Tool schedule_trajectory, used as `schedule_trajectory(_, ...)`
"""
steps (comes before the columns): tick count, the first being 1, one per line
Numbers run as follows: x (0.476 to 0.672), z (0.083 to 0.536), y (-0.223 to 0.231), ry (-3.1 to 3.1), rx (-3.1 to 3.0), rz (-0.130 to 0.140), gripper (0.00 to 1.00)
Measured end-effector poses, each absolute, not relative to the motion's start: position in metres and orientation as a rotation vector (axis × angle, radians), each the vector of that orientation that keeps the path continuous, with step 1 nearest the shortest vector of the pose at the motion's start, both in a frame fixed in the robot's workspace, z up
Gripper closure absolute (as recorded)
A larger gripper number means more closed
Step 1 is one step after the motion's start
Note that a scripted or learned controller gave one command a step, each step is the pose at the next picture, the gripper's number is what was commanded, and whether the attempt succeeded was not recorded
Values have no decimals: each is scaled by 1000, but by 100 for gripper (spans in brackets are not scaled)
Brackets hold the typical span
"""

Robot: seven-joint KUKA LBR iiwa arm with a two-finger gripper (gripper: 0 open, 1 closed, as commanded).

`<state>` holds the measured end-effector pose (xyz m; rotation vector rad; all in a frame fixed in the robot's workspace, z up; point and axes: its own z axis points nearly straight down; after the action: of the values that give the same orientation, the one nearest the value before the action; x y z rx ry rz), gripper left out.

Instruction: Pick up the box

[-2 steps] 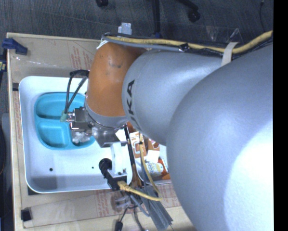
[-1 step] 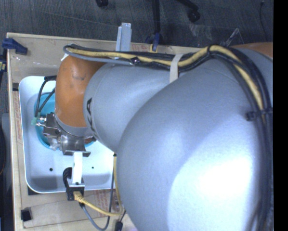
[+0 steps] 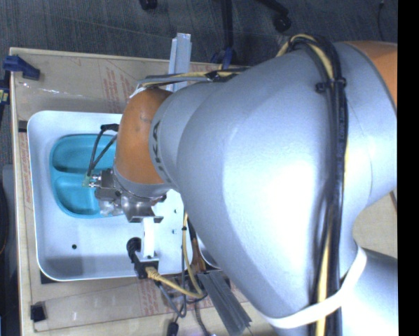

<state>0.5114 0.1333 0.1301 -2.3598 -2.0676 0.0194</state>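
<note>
Grey arm (image 3: 265,187), white bin (image 3: 41,187) (wooden bench (image 3: 76,72))

I log grey arm (image 3: 265,187) bulking across right and centre, hiding most of bench. Orange band (image 3: 136,138) sits above wrist, over left white bin (image 3: 45,257). Translucent blue box (image 3: 73,177) lies in bin's upper part, wrist hardware just beside its right edge. Gripper (image 3: 103,193) at box's right edge. Yellow cable (image 3: 174,282) trails below wrist. Blue clamp (image 3: 17,66) on bench's upper-left corner.
</note>
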Motion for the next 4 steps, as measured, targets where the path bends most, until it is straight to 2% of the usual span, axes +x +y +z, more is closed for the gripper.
schedule_trajectory(1, 475, 168, 164, -2111, -2321, 14, 100)
schedule_trajectory(2, 475, 108, 104, -2216, -2217, 17, 100)
schedule_trajectory(3, 477, 267, 129, -1848, -2539, 8, 100)
schedule_trajectory(4, 475, 210, 179, -1929, -2475, 20, 100)
